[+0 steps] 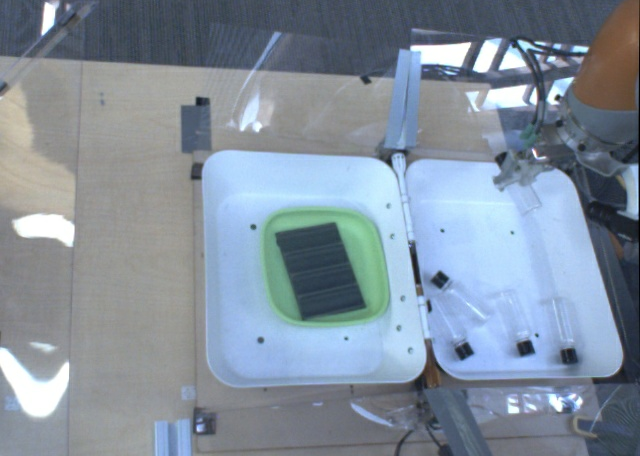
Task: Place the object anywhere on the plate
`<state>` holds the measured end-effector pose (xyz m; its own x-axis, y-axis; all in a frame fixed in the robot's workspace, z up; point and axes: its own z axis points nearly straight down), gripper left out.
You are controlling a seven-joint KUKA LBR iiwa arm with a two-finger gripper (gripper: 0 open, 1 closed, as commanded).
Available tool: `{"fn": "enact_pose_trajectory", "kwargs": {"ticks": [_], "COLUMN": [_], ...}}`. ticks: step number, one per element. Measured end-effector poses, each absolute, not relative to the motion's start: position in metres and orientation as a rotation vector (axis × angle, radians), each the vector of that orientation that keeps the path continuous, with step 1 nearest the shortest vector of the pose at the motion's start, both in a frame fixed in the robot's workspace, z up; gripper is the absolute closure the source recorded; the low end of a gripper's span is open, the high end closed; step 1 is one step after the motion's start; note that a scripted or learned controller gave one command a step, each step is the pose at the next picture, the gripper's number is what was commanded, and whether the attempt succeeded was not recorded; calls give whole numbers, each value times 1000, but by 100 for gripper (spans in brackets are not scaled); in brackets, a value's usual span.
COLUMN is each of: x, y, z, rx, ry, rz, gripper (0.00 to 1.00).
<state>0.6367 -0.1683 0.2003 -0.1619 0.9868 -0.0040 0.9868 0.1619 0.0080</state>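
Currently the gripper (517,172) hovers over the right bin's (470,194) far edge, finger state indeterminate; next, descend onto a vial (449,294) for the plate (372,244).

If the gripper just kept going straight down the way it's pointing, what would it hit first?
Most likely the bare white floor of the right bin. The gripper hangs over that bin's far corner, well away from the clear vials. Depth is hard to judge from this slanted view.
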Motion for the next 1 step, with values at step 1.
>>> {"fn": "enact_pose_trajectory", "kwargs": {"ticks": [1], "x": [555], "y": [-104], "z": [191], "rx": [1912], "ry": [2487], "rz": [6], "gripper": [100]}}
